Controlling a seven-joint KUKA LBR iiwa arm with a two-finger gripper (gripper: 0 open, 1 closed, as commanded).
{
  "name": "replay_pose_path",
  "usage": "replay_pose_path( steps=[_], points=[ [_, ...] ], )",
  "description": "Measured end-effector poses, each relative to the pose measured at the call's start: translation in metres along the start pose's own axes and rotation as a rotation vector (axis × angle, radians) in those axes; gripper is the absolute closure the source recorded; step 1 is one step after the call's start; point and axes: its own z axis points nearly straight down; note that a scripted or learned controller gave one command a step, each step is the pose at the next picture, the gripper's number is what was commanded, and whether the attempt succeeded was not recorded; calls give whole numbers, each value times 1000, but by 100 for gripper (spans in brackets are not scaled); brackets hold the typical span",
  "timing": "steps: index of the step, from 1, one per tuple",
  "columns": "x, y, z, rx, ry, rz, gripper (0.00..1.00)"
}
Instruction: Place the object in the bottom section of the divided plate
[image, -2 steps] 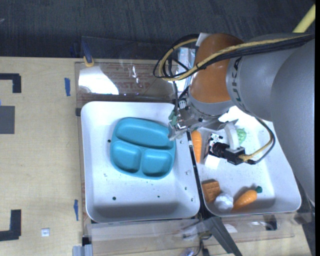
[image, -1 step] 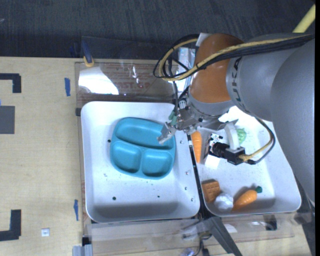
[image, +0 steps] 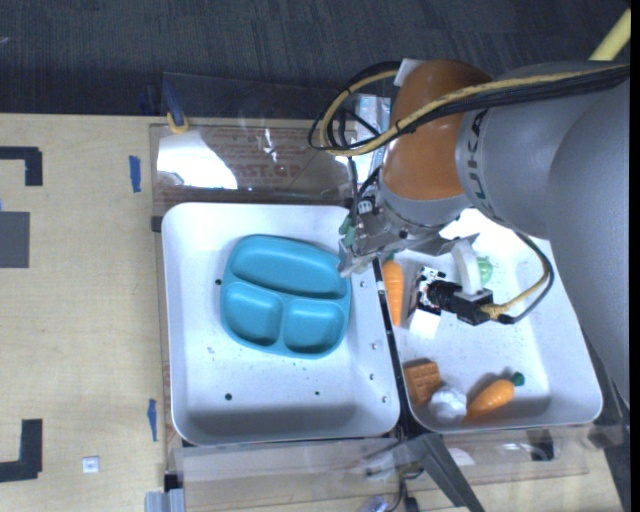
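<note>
Pale wood bench (image: 70, 350), dark floor (image: 200, 40) beyond.

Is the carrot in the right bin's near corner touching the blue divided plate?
Apart. The camera view shows the carrot in the right bin, the blue divided plate in the left bin, the bin walls between them.

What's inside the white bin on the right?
The right bin holds two orange carrot toys, one upright near the divider and one by the front, plus a brown waffle-like piece and something white. The arm covers the bin's back part.
</note>
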Motion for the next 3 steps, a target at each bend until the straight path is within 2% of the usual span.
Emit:
replay_pose_path(
  steps=[1, 2, 3],
  points=[
    [0, 0, 0, 1, 0, 0, 0],
    [17, 79, -14, -3, -1, 74, 0],
    [18, 80, -24, -5, -4, 72, 100]
  ],
)
